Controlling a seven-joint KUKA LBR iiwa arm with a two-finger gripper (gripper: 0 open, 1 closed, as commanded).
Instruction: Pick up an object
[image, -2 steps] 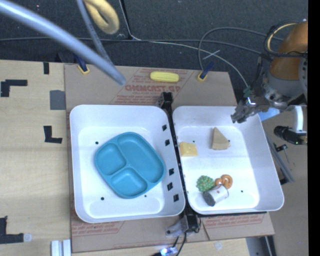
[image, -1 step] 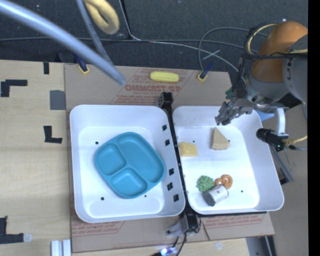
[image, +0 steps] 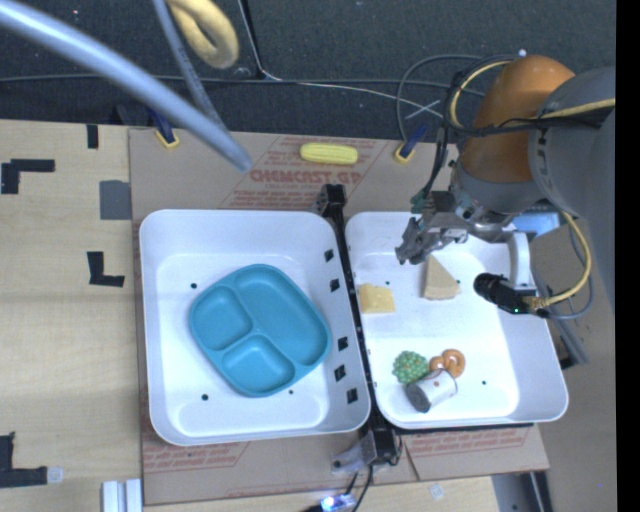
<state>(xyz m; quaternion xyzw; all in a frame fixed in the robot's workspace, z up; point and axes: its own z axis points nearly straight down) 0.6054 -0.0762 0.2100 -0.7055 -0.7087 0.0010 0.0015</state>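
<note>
The table (image: 60, 300) carries two white bins. The left bin (image: 160, 330), well off to the hand's far side across the divider, holds a blue sectioned plate (image: 258, 328). The right bin (image: 530, 385) lies directly under the hand (image: 418, 250), which hangs low over its upper part; I cannot tell how it is set, and nothing shows in its grasp.

Just beside the hand, toward the arm, lies a pale wedge (image: 440, 280), the likeliest target. A little below the hand sits a yellow cheese piece (image: 376, 299). Further down the bin rest a broccoli floret (image: 409, 366), a small pretzel (image: 452, 361) and a grey cylinder (image: 428, 391), bunched close.

My worry: the hand appears offset from the wedge, so a descent here could close on bare bin floor or nudge the wedge aside.
</note>
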